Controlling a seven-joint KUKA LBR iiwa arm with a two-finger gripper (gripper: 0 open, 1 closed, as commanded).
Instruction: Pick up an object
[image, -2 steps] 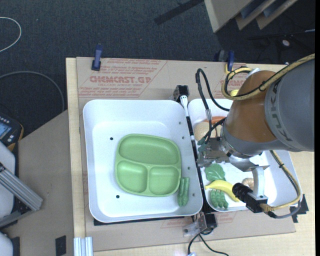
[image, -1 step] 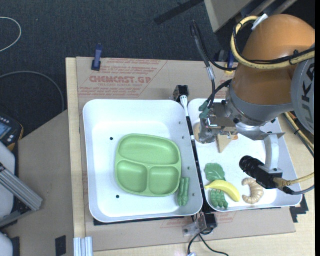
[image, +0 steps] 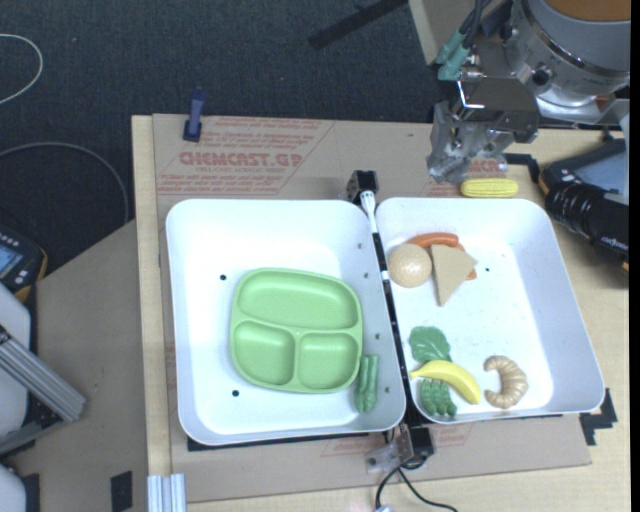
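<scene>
The gripper (image: 462, 160) hangs past the far rim of the right bin (image: 560, 250), over the bench and not over the bin. I cannot tell how it is set, and nothing can be seen held in it. A yellow corn cob (image: 489, 187) lies on the bench just beside the gripper, near that far rim.

Inside the right bin, at the far end, a tan round bun (image: 409, 265) touches a tan wedge of bread (image: 452, 272). An orange sausage (image: 436, 240) lies just behind them. At the near end of the right bin lie a green leafy piece (image: 430, 344), a yellow banana (image: 450, 378) and a brown croissant (image: 507, 381).

The left bin (image: 200, 250) sits next to the right bin. It holds a green divided plate (image: 296, 329) and a green bean pod (image: 366, 383).
</scene>
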